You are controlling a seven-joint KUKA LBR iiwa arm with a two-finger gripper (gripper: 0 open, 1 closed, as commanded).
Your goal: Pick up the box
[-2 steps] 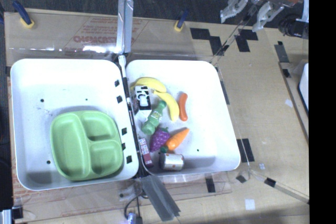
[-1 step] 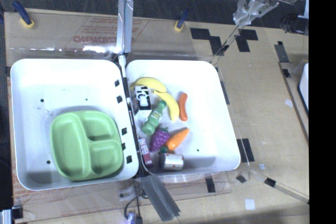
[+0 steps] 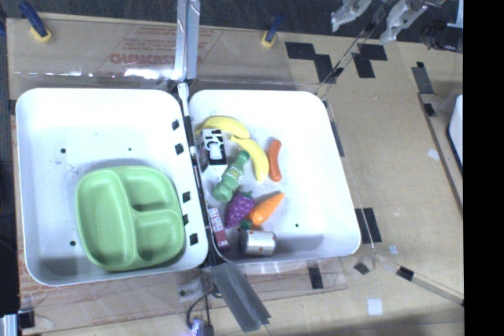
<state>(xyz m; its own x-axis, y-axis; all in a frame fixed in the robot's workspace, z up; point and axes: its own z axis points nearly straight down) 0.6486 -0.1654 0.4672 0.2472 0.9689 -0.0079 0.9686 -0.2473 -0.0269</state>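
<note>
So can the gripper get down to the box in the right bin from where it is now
Probably yes: the gripper hangs open above the bench with nothing over the box, though the banana and green bottle crowd it.

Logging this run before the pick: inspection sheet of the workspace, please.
Surface: wooden bench bearing two white bins, left bin, right bin.
Job's things: box, black and white, in right bin beside the banana.
Clutter: bottle, grapes, two carrots, can; green tray in left bin.
Grippers: gripper open, above the bench, beyond the right bin.
Cables: nothing seen.
Surroundings: blue clamps, black tape marks.
</note>
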